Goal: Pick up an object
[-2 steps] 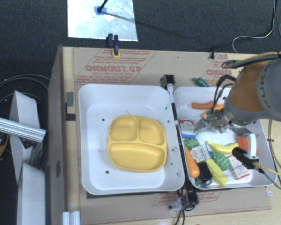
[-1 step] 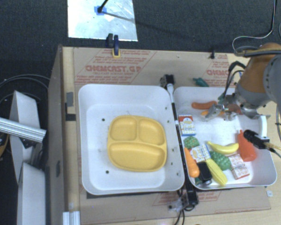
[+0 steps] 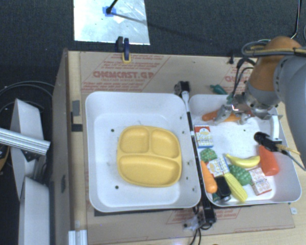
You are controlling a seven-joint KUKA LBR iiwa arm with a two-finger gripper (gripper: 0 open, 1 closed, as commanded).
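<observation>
My gripper [image 3: 227,111] hangs low over the far end of the right bin [image 3: 290,188], reaching in from the right. Directly beneath and beside it lies an orange piece [image 3: 210,116] that stretches left from the gripper; whether the two touch is unclear. Toward the near side, the bin holds a small red and white carton [image 3: 203,136], a green broccoli [image 3: 208,154], a banana [image 3: 243,161], a red pepper [image 3: 268,162], a corn cob [image 3: 236,187], a carrot [image 3: 209,177] and a black item [image 3: 222,185].
The left bin [image 3: 99,137] holds a yellow divided plate [image 3: 149,155]. A narrow ridge [image 3: 189,131] separates the two bins. Cardboard [image 3: 127,73] lies under both. Two more small cartons [image 3: 259,181] [image 3: 218,166] lie among the toys.
</observation>
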